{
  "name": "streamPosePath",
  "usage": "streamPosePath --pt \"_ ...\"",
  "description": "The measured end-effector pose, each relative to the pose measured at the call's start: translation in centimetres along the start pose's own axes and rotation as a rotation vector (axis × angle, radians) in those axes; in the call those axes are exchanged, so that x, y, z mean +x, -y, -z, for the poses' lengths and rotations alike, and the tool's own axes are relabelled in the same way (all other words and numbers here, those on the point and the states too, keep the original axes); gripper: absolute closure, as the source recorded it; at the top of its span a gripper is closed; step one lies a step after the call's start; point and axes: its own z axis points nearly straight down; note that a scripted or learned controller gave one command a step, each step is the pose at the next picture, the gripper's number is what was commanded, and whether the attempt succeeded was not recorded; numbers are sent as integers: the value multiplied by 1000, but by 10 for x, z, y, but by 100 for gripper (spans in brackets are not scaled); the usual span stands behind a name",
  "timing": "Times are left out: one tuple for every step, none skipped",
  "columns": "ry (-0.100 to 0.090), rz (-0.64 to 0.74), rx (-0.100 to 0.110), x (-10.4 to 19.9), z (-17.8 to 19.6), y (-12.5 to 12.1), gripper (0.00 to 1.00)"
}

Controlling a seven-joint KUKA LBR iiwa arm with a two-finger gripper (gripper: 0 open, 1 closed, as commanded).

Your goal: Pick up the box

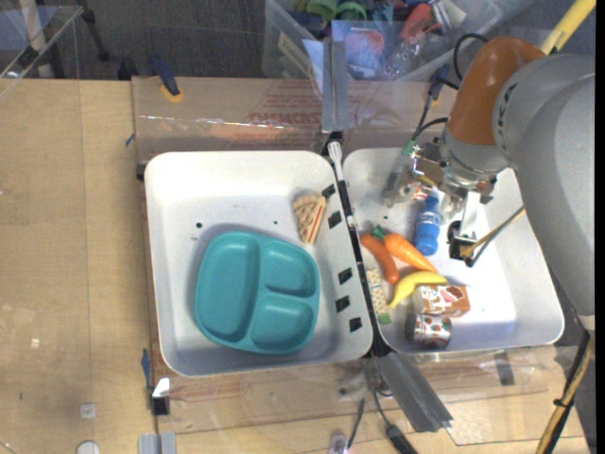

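- Camera view, arm: I see the grey arm with its orange band (pixel 487 78) reaching in from the right over the right white bin (pixel 529 296).
- Camera view, gripper (pixel 444 185): it hangs over the far half of the right bin, above a blue bottle (pixel 428 225); I cannot tell how far it is open, nor whether it has hold of anything.
- Camera view, task object: the small red-and-white printed box (pixel 442 300) lies near the bin's front edge, well apart from the gripper, touching a yellow banana (pixel 413 286), with a spotted can (pixel 431 329) just in front.
- Camera view, neighbours: two orange carrots (pixel 399 252) lie between bottle and banana.
- Camera view, left white bin (pixel 180 183): holds a teal compartment plate (pixel 255 291) and a tan wafer wedge (pixel 308 216).
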Motion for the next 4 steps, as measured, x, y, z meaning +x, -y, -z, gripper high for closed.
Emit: streamPosePath --pt "1 2 -2 1 9 0 100" --pt "1 2 -2 1 10 0 0" --pt "2 4 -2 1 20 -1 100" --pt "2 4 -2 1 20 0 0"
